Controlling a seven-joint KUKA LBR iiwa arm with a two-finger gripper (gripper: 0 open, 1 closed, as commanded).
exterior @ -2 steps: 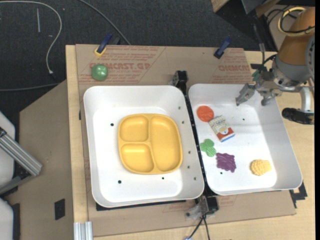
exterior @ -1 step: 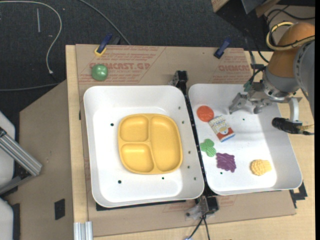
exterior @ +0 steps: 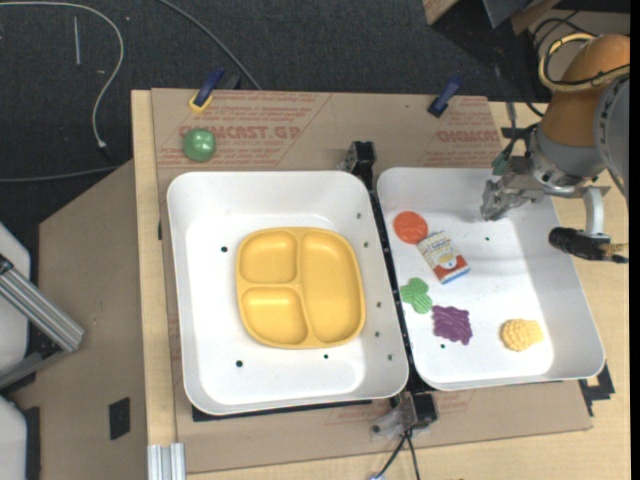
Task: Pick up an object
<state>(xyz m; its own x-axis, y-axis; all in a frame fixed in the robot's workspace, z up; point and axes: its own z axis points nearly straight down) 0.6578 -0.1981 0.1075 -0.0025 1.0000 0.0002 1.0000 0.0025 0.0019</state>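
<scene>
The right bin (exterior: 560, 298) holds several small objects. An orange-red round piece (exterior: 410, 227) lies near its left wall, with a small white and red carton (exterior: 443, 257) just right of it. Lower down sit a green leafy piece (exterior: 416, 295), a purple grape bunch (exterior: 452, 324) and a yellow knobbly piece (exterior: 520, 334). My gripper (exterior: 494, 204) hangs over the bin's upper part, right of the orange-red piece and apart from every object. Nothing is seen between its fingertips.
The left bin (exterior: 200, 268) holds a yellow divided plate (exterior: 300, 288). A green ball (exterior: 200, 145) rests on the cardboard beyond the left bin. Blue clamps (exterior: 208, 90) (exterior: 445, 97) grip the cardboard's far edge. The grey arm (exterior: 580, 118) reaches in from the upper right.
</scene>
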